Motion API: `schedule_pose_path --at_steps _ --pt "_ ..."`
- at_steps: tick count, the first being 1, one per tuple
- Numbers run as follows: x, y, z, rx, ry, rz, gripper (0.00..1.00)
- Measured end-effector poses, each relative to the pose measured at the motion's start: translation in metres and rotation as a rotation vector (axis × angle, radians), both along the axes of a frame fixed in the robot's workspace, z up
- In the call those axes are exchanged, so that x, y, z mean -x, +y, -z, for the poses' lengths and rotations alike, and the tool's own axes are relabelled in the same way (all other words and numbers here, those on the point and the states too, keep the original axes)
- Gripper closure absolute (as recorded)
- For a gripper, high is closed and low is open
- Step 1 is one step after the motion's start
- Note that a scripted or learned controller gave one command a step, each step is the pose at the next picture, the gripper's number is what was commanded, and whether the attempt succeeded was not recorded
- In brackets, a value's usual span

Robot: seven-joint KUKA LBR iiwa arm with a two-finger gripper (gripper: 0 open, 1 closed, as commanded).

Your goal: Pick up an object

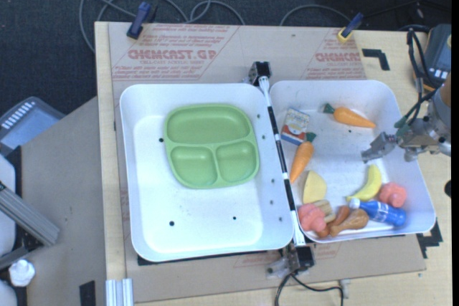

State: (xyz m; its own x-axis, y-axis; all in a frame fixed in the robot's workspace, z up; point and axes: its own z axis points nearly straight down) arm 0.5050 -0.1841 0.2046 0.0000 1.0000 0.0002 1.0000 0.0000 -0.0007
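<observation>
Toy food is being kept in the right bin [409, 107], heaped mostly along its near edge, while the gripper [379, 147] is being held low over the bin's right-hand part, just above the banana [367, 185] and apart from it. Nothing is being held between the fingers; whether they are open or closed cannot be told from this slanted view, since only a grey, blurred tip is being shown. The approach stage appears to be under way, and the banana is being judged the nearest candidate. For a sound grasp, the descent is best being made straight down onto the banana's middle, with the fingers being set across its narrow width, not along its curve, and room being kept from the pink piece [392, 194] and the blue bottle [383, 212] lying just beside it. The crowded corner is being judged the main risk, as neighbours may be nudged or caught. Counted in the right bin: two carrots, one by the far wall [350, 117] and one near the divider [301, 160]; one banana; one blue bottle; one small carton [296, 125]; one pale yellow wedge [314, 188]; one brown drumstick-like piece [349, 219]; and two pink pieces, the second at the near left corner [313, 216]. In the left bin [143, 154] one green divided plate [211, 145] is being held, and both bins are being carried by the surface [115, 46].
</observation>
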Motion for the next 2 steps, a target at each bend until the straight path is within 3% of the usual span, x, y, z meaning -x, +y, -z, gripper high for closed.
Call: schedule_pose_path --at_steps 1,2 --pt "-0.0109 -0.0189 0.1201 0.001 -0.001 0.001 0.0" --pt "-0.0114 -0.0191 0.1101 0.002 -0.003 0.001 1.0"
